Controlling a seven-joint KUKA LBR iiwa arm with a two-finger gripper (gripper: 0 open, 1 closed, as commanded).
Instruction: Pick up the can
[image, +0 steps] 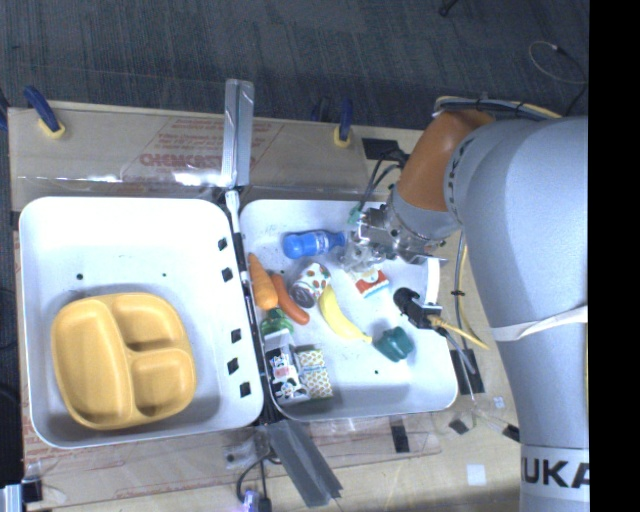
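The can is small, with a silver end and a colourful label. It lies on its side near the middle of the right bin, between a carrot and a banana. My gripper hangs over the bin's upper right part, to the right of and slightly above the can, and apart from it. A blue bottle lies just left of the gripper, and a red and white packet lies right below it. Nothing shows held in the gripper.
A teal object sits at the lower right of the right bin. Two small cartons and a green item lie by its left wall. In the left bin is a yellow compartment tray.
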